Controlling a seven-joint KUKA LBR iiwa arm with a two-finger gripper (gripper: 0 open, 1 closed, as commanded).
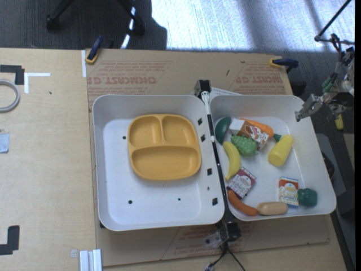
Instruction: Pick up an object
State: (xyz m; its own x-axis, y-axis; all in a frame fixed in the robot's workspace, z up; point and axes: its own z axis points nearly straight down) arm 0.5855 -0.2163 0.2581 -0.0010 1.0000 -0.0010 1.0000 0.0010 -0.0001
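The right bin (319, 151) holds several toy foods. A yellow banana (232, 159) lies along its left side, next to a bumpy green piece (245, 145) and an orange packet (255, 131). A dark green piece (222, 128) sits in the far left corner. A yellow bottle (280, 150) lies tilted toward the right. A small red-and-white packet (242, 183) is in the middle. Near the front are an orange sausage (240, 203), a tan roll (272, 208), a small carton (288, 191) and a dark green piece (307, 197).
The left bin (113, 208) holds a yellow divided plate (164, 146). Black clips (203, 88) join the bins at the centre wall. A thin metal fixture with cables (330, 92) stands past the right bin's far right corner. Blue clamps (93, 49) hold the cardboard underlay.
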